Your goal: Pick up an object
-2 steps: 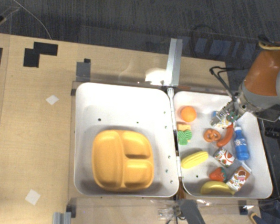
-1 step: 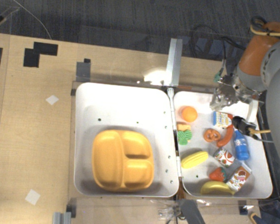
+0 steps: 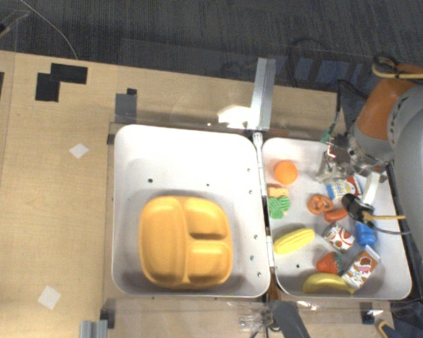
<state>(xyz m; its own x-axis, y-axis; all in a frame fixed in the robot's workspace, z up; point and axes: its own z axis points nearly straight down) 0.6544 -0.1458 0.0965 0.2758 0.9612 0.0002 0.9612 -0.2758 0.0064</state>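
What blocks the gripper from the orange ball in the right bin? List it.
Nothing visible does. The gripper hangs over the right bin's upper end, and the orange ball lies to its left in the camera view with bare white floor between them. The orange figure sits lower, off that line.
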